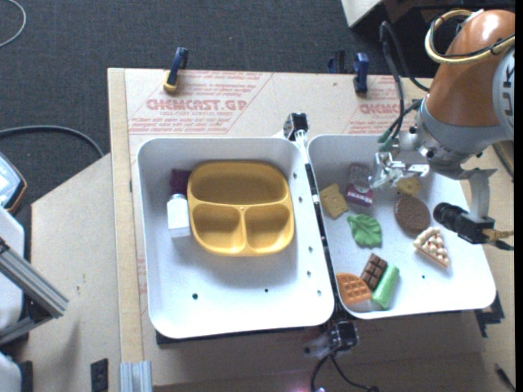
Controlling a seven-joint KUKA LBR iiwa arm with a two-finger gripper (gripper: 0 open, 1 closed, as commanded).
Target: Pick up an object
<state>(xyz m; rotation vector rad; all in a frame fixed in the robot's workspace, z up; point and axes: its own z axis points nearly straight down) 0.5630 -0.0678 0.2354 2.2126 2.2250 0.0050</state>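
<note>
The right bin [482,280] holds several small items: a tan cracker [333,200], a maroon packet [358,185], a green leaf [366,229], a round brown cookie [411,214], a pie slice [432,247], a waffle [353,288], a chocolate bar [374,270] and a green cylinder [385,288]. My gripper [391,170] hangs over the back of this bin, just right of the maroon packet and beside a yellowish piece [409,186]. I see nothing held in it.
The left bin [155,243] carries a yellow divided plate [241,207], a white bottle [177,215] and a dark purple item [180,178]. A black fitting [458,219] juts over the right bin's right side. Clamps [175,68] hold the board's back edge.
</note>
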